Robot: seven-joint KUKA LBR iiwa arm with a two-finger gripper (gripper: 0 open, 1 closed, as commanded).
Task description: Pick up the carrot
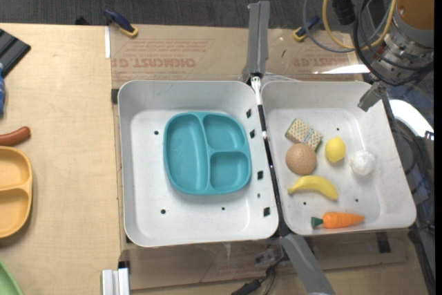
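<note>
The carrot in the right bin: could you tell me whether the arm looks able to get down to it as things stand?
Probably yes. The carrot lies uncovered near the front wall of the right bin, apart from the banana, so a descent from above looks free.

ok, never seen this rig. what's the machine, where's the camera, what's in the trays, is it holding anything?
One camera, fixed above the bench and looking down at a slant. The machine is a robot arm, grey with an orange band, reaching in from the right; its tool hangs over the upper right edge of the right bin.

That bin holds the carrot near its front edge, a banana, a lemon, a brown egg-like ball, a white lumpy item and a patterned block. The left bin holds a teal divided plate.

Nothing is between the tool's fingers, and the carrot lies untouched, well apart from the tool.
</note>
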